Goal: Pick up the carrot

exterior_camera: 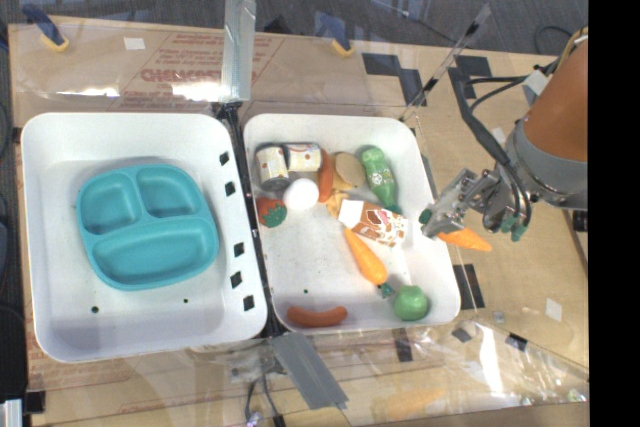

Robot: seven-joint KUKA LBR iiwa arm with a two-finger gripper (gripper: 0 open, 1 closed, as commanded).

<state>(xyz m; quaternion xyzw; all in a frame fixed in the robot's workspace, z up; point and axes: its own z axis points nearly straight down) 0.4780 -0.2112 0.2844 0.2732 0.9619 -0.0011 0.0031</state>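
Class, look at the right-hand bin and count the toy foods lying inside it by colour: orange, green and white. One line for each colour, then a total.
Orange: 1, the carrot
Green: 2, the bottle-shaped piece and the ball
White: 1, the egg
Total: 4

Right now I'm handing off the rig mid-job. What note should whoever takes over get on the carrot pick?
Grip: the pincer is past the right wall of the right white bin; its state is unclear.
Things: a short orange tapered carrot is right at the pincer, hold unconfirmed. A long orange carrot lies in that bin.
Done: no confirmed pick.
Left: verify the hold, else regrasp.
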